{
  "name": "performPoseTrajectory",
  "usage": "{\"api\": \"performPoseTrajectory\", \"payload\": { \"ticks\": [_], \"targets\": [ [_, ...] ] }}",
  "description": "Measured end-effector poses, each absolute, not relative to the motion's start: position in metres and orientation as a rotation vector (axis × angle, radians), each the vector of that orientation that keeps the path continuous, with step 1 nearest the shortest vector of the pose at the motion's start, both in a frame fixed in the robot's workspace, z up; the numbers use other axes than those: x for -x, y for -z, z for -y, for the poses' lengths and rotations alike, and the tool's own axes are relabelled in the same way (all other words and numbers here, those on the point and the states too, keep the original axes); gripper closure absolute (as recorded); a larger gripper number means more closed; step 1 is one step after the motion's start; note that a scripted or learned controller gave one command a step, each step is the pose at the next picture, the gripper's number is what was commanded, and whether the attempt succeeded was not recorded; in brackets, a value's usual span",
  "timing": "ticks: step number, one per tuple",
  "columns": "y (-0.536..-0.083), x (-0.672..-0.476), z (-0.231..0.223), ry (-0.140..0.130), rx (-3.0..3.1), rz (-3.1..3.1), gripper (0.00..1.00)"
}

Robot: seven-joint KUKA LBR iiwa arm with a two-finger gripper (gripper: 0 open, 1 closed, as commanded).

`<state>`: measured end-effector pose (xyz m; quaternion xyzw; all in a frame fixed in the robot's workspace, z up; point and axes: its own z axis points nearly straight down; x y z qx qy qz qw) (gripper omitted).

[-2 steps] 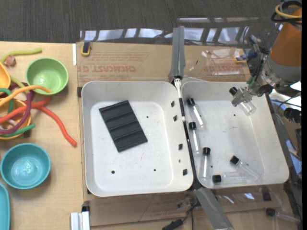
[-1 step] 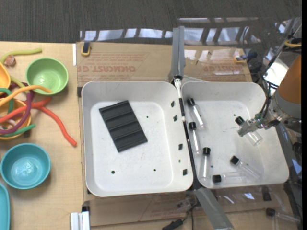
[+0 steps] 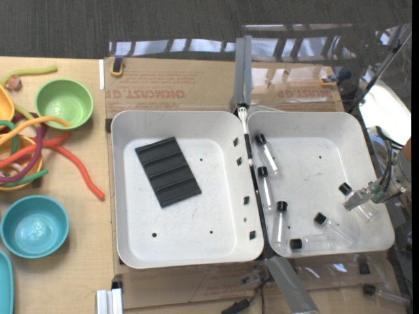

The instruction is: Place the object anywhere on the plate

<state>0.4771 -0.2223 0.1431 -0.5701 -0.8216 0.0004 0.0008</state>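
Okay, left bin (image 3: 124, 175): a black ribbed plate (image 3: 167, 171) lies flat and skewed, with nothing on it. Right bin (image 3: 353, 136): clear tubes with black caps are scattered about. Two (image 3: 267, 156) run along the left wall, one (image 3: 281, 221) sits further down, one (image 3: 308, 243) lies along the front edge and one (image 3: 330, 224) is near the front right.

Left of the bins on the bench I see a green bowl (image 3: 63, 103), a teal bowl (image 3: 34, 226) and a tangle of coloured cords (image 3: 39, 150) — all well apart from the plate.

The gripper (image 3: 359, 200) is low over the right bin's right side — right at a capped tube (image 3: 345, 189), which looks to be touching it. I can't tell if it's open or clamped, or if that tube is actually held; too blurred.
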Motion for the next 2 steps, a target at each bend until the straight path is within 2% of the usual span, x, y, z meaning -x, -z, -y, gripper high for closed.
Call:
{"api": "performPoseTrajectory", "payload": {
  "ticks": [1,2],
  "targets": [
    [-0.108,-0.477,0.222,-0.001,1.961,2.451,1.0],
    [-0.213,-0.478,0.222,-0.002,2.013,2.412,1.0]
  ]
}}
